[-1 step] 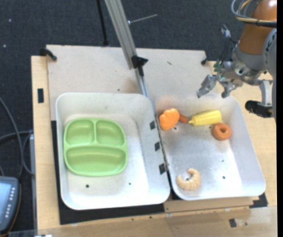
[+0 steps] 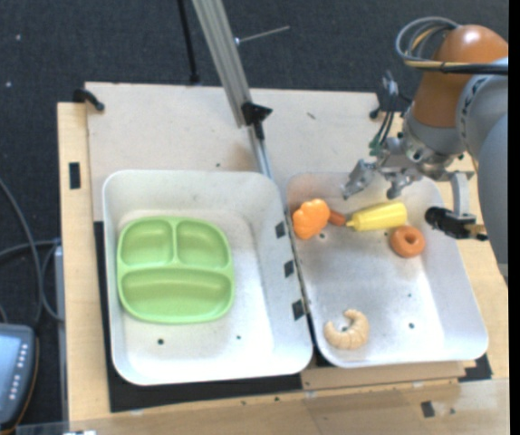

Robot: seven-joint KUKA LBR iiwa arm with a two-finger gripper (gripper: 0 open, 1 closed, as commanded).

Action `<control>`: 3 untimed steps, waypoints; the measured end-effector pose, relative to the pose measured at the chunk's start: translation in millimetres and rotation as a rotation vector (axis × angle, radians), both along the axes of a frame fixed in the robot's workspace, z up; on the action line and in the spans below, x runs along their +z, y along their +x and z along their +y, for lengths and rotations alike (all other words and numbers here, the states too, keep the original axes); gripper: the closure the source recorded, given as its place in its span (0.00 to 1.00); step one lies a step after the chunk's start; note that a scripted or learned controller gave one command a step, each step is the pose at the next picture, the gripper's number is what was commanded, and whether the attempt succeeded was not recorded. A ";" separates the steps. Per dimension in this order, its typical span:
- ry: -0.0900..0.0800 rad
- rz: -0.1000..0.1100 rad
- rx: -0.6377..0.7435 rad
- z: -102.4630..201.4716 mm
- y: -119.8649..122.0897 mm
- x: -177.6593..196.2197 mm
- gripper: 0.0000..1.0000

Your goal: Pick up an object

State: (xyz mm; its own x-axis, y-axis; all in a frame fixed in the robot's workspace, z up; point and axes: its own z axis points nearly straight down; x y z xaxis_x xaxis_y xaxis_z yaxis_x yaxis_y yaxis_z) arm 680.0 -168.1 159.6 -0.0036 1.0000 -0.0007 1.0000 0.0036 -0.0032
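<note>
- Gripper (image 2: 375, 180): above the far edge of the right bin (image 2: 459, 333), fingers spread apart, holding nothing.
- Green divided plate (image 2: 176, 269): flat in the left bin (image 2: 133, 356).
- Yellow corn-like piece (image 2: 378, 216): just below the fingers, long axis running left to right, tilted slightly.
- Orange pepper (image 2: 311, 218): at its left end.
- Croissant (image 2: 347, 329): near edge.
- Orange ring (image 2: 409, 241): right of the corn.

The grey arm reaches in from the right, its orange band uppermost, wrist bent downward; the tool (image 2: 375, 179) hangs low with both fingers spread apart.
</note>
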 end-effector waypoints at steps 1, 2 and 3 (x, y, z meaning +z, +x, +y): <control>0.001 0.005 -0.005 14.4 -84.7 -61.8 0.00; 0.003 0.001 0.000 72.3 -139.8 -59.0 0.00; 0.003 -0.011 0.002 156.7 -188.8 45.6 0.00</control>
